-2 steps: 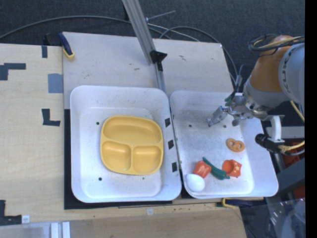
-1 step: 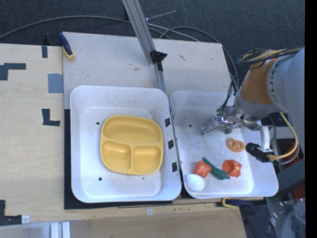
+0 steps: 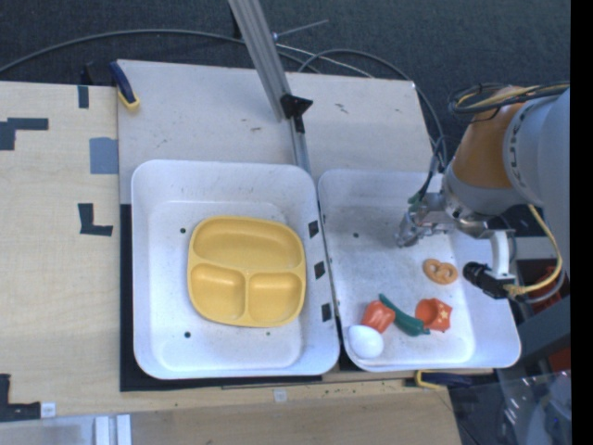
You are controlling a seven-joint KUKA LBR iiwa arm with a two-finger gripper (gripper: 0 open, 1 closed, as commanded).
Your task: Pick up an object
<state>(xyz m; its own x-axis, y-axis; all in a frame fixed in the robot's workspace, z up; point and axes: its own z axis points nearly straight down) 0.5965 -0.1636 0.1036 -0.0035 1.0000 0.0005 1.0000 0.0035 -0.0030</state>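
The right bin [image 3: 371, 202] holds a small brown pretzel [image 3: 440, 271], a red-orange piece with a star mark [image 3: 435, 313], a red pepper-like piece [image 3: 377, 316], a dark green strip [image 3: 400, 314] between them, and a white egg [image 3: 365, 342] at the front left corner. My gripper [image 3: 410, 233] hangs low over the bin floor, up and left of the pretzel, a short way off it. Nothing shows between its fingers.
A yellow three-compartment plate [image 3: 246, 269] lies in the left bin [image 3: 157, 248]. A grey metal pole [image 3: 264, 49] slants across the back of the bench toward the bins' divider. Cables trail behind the bench.
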